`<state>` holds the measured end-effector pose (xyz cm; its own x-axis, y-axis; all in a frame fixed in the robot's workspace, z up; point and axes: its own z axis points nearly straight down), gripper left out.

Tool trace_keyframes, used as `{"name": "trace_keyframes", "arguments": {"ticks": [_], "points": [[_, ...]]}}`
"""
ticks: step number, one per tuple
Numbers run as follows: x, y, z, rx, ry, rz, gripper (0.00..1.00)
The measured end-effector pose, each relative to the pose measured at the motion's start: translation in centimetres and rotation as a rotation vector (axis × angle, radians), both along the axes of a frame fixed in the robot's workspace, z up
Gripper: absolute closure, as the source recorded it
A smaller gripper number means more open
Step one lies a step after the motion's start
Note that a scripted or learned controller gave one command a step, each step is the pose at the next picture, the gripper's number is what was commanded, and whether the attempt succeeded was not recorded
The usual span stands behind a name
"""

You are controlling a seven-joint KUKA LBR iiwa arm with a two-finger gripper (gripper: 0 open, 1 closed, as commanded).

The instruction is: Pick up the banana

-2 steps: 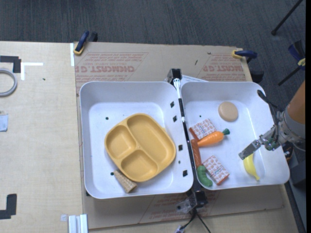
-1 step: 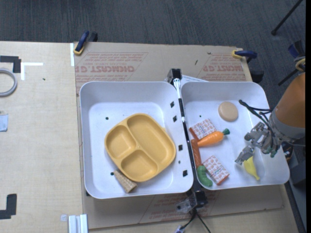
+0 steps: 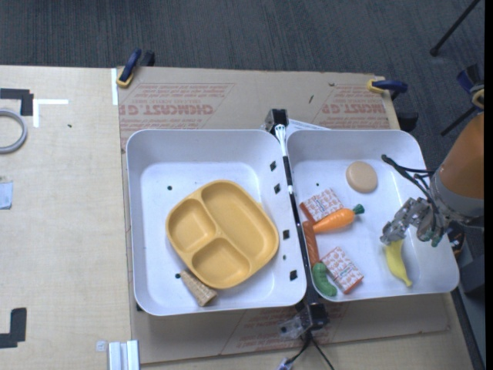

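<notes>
Claw (image 3: 402,230) just above banana (image 3: 397,264) | grip state unreadable | cardboard (image 3: 177,102) print mirrored, illegible

A tan bench (image 3: 62,230) is carrying a cardboard sheet (image 3: 254,102), clamped at its far corners. Two white bins are sitting on it: one (image 3: 431,284) under the gripper (image 3: 404,226), the other (image 3: 142,230) beyond it.

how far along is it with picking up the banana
Done: the grey two-finger gripper has reached the right white bin and sits right above the top end of the small yellow banana. In hand: lining up on it, seemingly; I can't tell if the fingers have closed. Left: the banana lies flat on the bin floor, so grasp and lift remain.
</notes>
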<state>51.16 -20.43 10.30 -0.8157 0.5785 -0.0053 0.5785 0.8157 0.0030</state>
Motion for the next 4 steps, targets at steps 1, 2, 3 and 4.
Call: {"name": "trace_keyframes", "arguments": {"ticks": [1, 2, 3, 4], "points": [[-3.3, 3.0, 4.9, 0.001, 0.005, 0.026, 1.0], [-2.4, 5.2, -1.1, 0.0, 0.006, 0.416, 1.0], [-3.3, 7.0, 0.3, 0.0, 0.004, 0.295, 1.0], [-1.6, 8.1, -1.1, 0.0, 0.003, 0.212, 1.0]]}}
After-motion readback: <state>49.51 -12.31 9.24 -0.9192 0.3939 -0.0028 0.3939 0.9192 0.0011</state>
